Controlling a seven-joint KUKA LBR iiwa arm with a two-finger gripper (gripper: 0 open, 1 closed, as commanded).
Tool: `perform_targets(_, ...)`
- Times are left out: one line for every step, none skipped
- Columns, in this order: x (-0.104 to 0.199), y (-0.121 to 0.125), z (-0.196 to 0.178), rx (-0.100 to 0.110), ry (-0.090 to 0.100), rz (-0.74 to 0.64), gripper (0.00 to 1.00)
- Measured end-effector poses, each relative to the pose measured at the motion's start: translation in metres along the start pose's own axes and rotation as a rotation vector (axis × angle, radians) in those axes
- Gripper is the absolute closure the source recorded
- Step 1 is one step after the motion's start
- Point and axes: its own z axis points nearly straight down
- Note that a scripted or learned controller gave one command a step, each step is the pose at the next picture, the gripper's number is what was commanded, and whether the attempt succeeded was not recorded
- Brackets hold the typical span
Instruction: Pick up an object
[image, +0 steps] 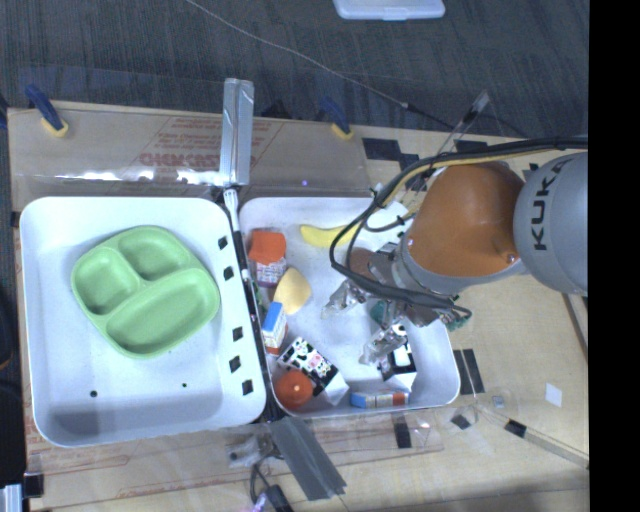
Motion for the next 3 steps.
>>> perform_targets(-0.024, 0.059, 0.041, 0.010, -0.001, -0.082, 0.00)
perform_targets(-0.040, 0.046, 0.044, 0.002, 0.002, -0.045, 0.00)
perform_targets(-0.025, -0.029, 0.046, -0.001, 0.001, -0.154, 0.00)
